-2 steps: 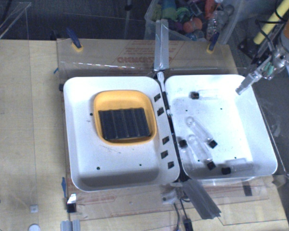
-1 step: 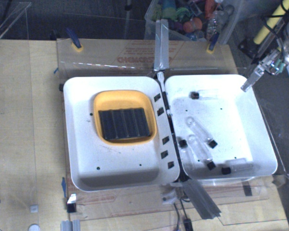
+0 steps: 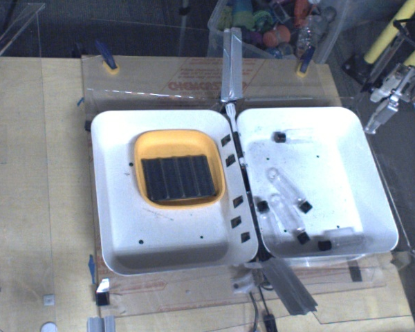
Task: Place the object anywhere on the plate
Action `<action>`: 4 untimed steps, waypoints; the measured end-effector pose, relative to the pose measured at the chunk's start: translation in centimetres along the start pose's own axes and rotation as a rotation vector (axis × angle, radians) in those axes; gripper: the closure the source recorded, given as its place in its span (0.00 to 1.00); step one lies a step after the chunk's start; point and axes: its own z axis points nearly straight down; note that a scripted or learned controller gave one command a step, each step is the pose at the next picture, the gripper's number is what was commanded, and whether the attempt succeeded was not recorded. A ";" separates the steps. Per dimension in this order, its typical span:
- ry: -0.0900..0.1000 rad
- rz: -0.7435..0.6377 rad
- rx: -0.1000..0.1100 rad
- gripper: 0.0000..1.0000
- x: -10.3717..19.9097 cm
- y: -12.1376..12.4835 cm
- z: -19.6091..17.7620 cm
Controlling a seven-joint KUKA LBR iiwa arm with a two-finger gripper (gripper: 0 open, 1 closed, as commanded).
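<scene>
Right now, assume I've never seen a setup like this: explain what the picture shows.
One fixed camera looks down at a slant on a wooden bench. Two shallow white bins sit side by side. The left bin holds a yellow plate with a dark ribbed block lying on it. The right bin holds clear plastic tubes with black caps, scattered. At the upper right edge, part of the robot arm's gripper hangs outside the bins. A tub of colourful toys stands behind.

Two bins side by side at frame centre: left bin holding a plate, with a ridged slab lying on it; right bin containing scattered small parts. Behind them, upper frame, a tub of toys.
</scene>
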 end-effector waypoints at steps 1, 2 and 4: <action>0.006 -0.245 0.000 0.00 -0.1 0.0 0.9; 0.000 -0.231 -0.001 0.00 -1.0 0.3 0.8; -0.001 -0.217 -0.002 0.00 -0.4 0.0 -1.6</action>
